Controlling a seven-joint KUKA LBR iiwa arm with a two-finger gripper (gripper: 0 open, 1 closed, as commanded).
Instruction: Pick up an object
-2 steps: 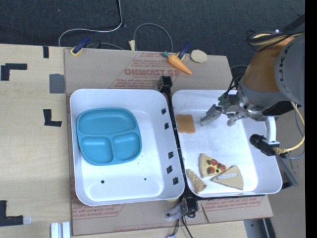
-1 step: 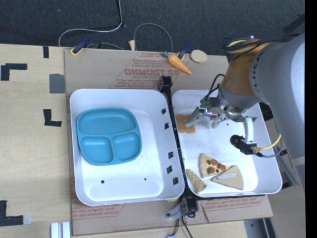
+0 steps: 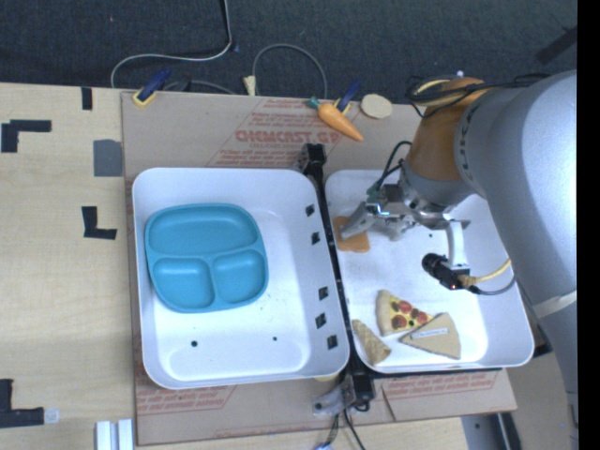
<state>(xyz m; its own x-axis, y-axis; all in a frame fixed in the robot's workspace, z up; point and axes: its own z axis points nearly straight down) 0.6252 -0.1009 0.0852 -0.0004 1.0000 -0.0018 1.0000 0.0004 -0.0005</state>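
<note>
An orange-tan food piece lies at the right bin's left wall under the gripper, whose finger state I cannot tell, while one pizza slice, one sandwich wedge and one bread piece sit nearer, and one blue tray fills the left bin.

Two white bins — one blue tray, one carrot, one pizza slice.
</note>
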